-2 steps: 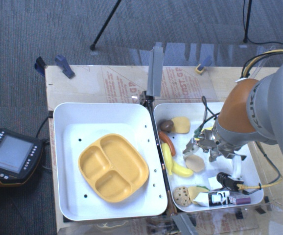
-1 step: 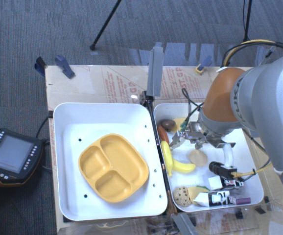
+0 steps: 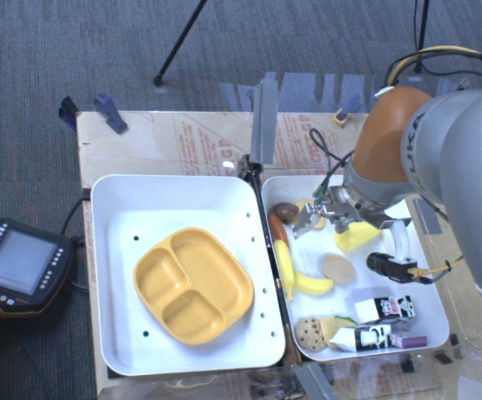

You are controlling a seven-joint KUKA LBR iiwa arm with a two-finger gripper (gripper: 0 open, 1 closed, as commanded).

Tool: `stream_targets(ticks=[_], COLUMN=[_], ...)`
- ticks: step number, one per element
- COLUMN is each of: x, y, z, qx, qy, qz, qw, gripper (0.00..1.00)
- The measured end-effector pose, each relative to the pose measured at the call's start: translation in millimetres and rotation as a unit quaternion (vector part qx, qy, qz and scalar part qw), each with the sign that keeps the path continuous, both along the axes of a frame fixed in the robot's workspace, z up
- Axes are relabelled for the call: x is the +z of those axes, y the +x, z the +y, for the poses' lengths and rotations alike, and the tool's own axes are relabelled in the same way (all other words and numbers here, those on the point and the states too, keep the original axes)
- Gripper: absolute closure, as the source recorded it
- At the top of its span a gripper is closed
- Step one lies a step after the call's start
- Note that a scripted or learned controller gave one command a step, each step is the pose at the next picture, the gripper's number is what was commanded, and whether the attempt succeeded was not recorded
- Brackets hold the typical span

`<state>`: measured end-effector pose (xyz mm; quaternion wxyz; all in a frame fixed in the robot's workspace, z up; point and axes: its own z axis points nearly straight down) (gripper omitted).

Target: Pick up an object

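My gripper (image 3: 323,217) hangs low over the back left part of the right bin (image 3: 438,307). Its fingers look open, with nothing between them. A brown round piece (image 3: 286,212) and a red sausage (image 3: 277,228) lie just to its left. A yellow wedge (image 3: 358,237) sits just to its right. In front of it lie a banana (image 3: 296,278) and a tan disc (image 3: 338,268). A speckled cookie (image 3: 310,332) and two small cartons (image 3: 385,308) (image 3: 371,337) rest near the bin's front edge.
The left bin (image 3: 112,223) holds a yellow divided plate (image 3: 193,285). A small purple box (image 3: 409,340) lies at the right bin's front right. A grey post (image 3: 263,127) stands behind the wall between the bins. A handheld pendant (image 3: 16,265) sits off the bench at left.
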<state>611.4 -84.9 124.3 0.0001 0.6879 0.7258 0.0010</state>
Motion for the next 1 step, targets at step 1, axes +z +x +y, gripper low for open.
stream_targets(ticks=[1], x=[-38.4], y=[-14.4], z=[-66.4], qx=[0.047], qy=[-0.0003], qz=[0.003], qw=[0.9989], gripper=[0.00])
